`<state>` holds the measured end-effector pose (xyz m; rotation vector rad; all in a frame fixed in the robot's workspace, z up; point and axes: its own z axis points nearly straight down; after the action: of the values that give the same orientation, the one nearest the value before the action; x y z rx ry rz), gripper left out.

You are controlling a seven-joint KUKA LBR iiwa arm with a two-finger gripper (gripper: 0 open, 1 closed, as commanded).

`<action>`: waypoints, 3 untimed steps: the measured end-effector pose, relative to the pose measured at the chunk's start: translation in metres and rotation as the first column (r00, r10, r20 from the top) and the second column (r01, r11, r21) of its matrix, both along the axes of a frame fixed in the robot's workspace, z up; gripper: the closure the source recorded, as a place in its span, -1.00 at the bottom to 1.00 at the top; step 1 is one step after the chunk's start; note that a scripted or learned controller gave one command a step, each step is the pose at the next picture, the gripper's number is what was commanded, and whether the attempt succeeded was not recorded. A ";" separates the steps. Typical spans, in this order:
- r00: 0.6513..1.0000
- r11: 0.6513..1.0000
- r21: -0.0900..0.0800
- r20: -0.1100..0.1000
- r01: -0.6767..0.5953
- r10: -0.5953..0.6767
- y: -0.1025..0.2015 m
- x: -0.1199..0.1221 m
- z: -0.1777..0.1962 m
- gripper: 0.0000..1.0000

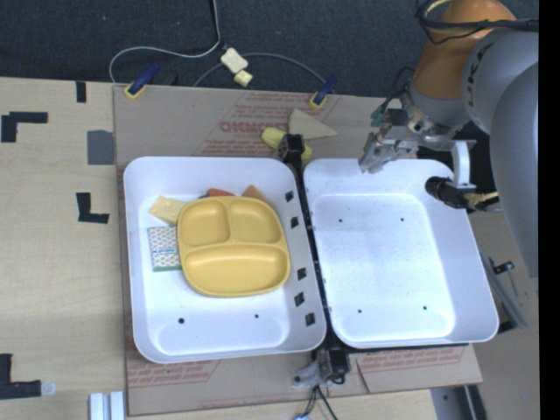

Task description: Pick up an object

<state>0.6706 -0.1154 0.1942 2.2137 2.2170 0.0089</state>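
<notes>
Hovering over right bin's (395, 261) back rim, arm (490, 68) bent down; pincer (378, 160) state can't tell.

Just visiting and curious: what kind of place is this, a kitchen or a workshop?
Probably a robotics test lab: a grey arm's pincer hangs over two white bins, one holding a yellow divided plate, on a clamped cardboard sheet.
</notes>
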 end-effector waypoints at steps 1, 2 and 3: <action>1.000 1.000 0.004 -0.017 -0.003 0.003 0.070 -0.081 -0.010 1.00; 1.000 1.000 0.005 -0.011 -0.008 0.008 0.153 -0.069 -0.010 1.00; 1.000 1.000 0.002 -0.012 -0.001 0.001 0.147 -0.069 -0.010 -1.00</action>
<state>0.6015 0.0318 0.1837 2.2201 2.2252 -0.0019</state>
